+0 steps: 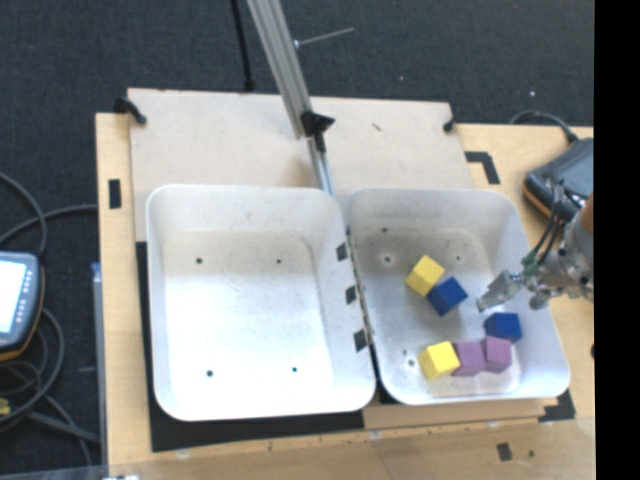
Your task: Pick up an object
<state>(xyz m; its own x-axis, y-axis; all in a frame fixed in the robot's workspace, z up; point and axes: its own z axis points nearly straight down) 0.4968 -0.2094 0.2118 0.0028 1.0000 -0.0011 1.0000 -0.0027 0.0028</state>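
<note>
Two white bins sit side by side on the bench. The left bin (250,298) is in the middle left of the frame, and the right bin (400,228) is in the middle right. All the blocks are in the right bin. A yellow block (425,273) lies near the middle of that bin, and a dark blue block (447,295) touches it on its lower right side. Down at the bottom of the bin, three blocks sit in a row: another yellow block (439,359) on the left, a light purple block (469,358) in the middle touching it, and a darker purple block (497,352) on the right. A small blue block (503,326) sits just above that darker purple one. The gripper (497,294) comes in from the right edge of the frame, over the right side of the right bin. The small blue block is just below the gripper tip, very near it. The dark blue block is a little to the left of the tip. Nothing can be seen held in the gripper. The tip is too small and blurry to tell if it is open or closed.
</note>
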